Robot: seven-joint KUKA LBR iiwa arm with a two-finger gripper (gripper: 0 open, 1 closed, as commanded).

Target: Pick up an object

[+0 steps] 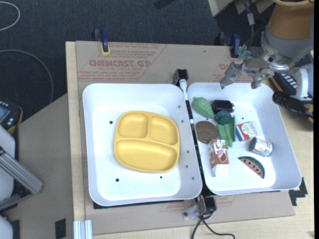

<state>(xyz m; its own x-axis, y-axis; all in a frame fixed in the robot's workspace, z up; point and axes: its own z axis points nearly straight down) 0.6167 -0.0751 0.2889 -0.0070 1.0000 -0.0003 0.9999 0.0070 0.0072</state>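
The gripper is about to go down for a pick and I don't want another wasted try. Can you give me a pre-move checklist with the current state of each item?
1. Gripper carries nothing: ok, its spread fingers have nothing between them.
2. Fingers open enough to descend: ok, they stand apart.
3. Gripper above a target: not ok, it hangs over the far rim of the right bin, away from the items.
4. An isolated target exists: ok, the watermelon slice lies apart from its neighbours.
5. Clustered items: not ok, the green items, brown disc and carton are crowded together.
6. Yellow tray in the left bin out of the path: ok.
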